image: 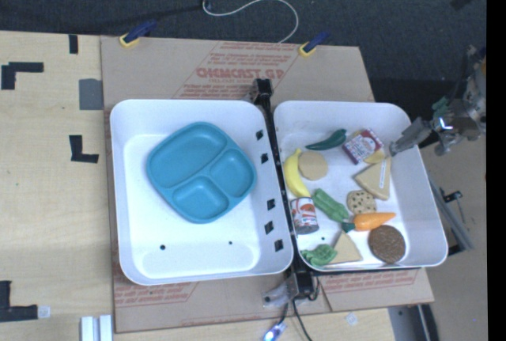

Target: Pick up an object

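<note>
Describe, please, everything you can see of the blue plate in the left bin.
The blue plate is a rounded, sectioned dish of what looks like matte plastic, with three compartments: one large, two smaller. It lies flat and upright on the floor of the left bin, turned at a slant, near the middle. Nothing lies in it.

The arm (458, 122) pokes in at the right edge, most of it cut off by the frame, and its gripper is too blurred to read. In the right bin (419, 173), the small can (305, 215) has a label too small to make out. The cheese wedge (345, 249) is partly covered by the green leafy piece (319, 255). Bottom centre, a cable (278, 327) runs out of frame.
</note>
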You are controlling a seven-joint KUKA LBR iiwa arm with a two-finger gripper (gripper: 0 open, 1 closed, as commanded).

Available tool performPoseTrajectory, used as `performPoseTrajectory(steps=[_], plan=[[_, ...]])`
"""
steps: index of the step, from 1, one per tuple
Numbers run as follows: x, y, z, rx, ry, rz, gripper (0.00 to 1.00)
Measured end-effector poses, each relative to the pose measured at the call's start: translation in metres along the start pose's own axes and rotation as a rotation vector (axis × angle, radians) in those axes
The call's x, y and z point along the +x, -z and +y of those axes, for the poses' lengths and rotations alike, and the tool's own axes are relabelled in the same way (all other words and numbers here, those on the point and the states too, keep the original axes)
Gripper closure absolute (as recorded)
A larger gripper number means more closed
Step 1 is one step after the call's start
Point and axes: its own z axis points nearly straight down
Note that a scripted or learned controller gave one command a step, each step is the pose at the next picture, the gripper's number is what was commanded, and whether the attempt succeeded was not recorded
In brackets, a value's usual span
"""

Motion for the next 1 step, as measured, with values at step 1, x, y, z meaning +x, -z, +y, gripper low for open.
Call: performPoseTrajectory(steps=[1], plan=[[0.0152,0.0536,-0.0647,-0.002,-0.002,0.0,0.0]])
